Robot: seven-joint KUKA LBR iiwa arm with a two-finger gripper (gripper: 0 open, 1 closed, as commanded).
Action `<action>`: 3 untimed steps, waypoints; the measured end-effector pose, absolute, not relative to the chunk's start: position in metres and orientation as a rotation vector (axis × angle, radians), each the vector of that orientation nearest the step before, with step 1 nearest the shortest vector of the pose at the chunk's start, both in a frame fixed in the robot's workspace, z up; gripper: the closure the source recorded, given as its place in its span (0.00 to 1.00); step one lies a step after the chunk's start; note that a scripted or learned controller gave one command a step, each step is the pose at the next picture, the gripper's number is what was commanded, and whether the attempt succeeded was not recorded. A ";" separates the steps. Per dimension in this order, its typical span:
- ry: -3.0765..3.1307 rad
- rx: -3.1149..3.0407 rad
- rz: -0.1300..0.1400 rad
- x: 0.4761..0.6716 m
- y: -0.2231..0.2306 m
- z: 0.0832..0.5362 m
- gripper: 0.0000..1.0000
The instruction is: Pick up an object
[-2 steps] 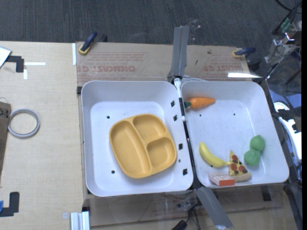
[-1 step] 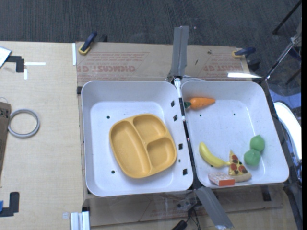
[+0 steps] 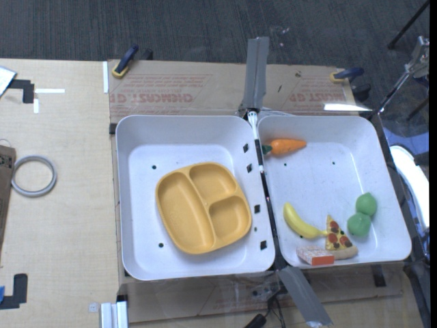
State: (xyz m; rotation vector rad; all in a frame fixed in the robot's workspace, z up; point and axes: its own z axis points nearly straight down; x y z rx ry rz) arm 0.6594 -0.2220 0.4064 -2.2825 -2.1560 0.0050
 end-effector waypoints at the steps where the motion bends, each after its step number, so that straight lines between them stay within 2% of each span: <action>1: -2.116 -2.322 0.003 0.649 -0.200 0.441 1.00; 2: -1.958 -2.454 0.005 0.659 -0.219 0.398 1.00; 3: -1.777 -2.589 0.005 0.659 -0.216 0.383 1.00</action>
